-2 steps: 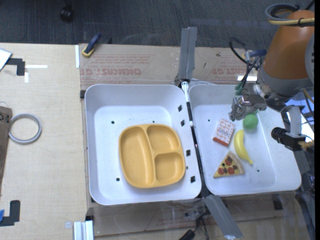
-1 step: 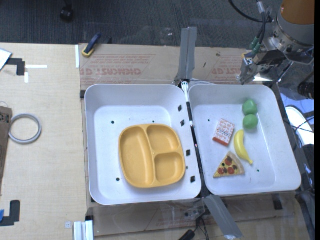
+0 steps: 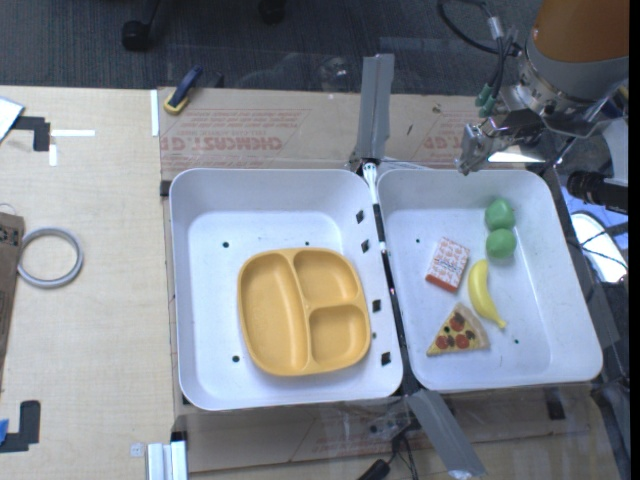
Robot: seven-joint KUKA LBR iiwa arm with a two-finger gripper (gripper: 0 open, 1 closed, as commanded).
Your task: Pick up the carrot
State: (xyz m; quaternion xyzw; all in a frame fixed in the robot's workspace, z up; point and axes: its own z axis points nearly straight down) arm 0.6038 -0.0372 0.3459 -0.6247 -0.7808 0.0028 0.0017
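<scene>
The grey arm with its orange band [image 3: 585, 13] reaches in from 3 o'clock and hangs its end effector [image 3: 478, 148] over the far rim of the right-hand shallow white bin [image 3: 560, 368], at about 11 o'clock of that bin. It sits above the bin's contents, not among them, which looks like a stand-off pose before a descent. Whether it is wide or narrow I cannot tell, as its tip is dark and tangled with cables from this slant.

In that bin, a pair of round green toy pieces [image 3: 499, 230] lies toward 1 o'clock. Toward the middle lie a small red-and-white packet [image 3: 447, 264] and a yellow toy banana [image 3: 484, 293], and a toy pizza slice [image 3: 458, 332] lies at 6 o'clock. Where the carrot lies I cannot tell, since none of these reads clearly as one.

The left-hand shallow white bin [image 3: 200, 268] holds a yellow three-compartment plastic plate [image 3: 305, 308], lying flat at its centre. On the pale wooden desk [image 3: 90, 168], at 9 o'clock, rests a grey tape ring [image 3: 45, 256], well apart from the work.
</scene>
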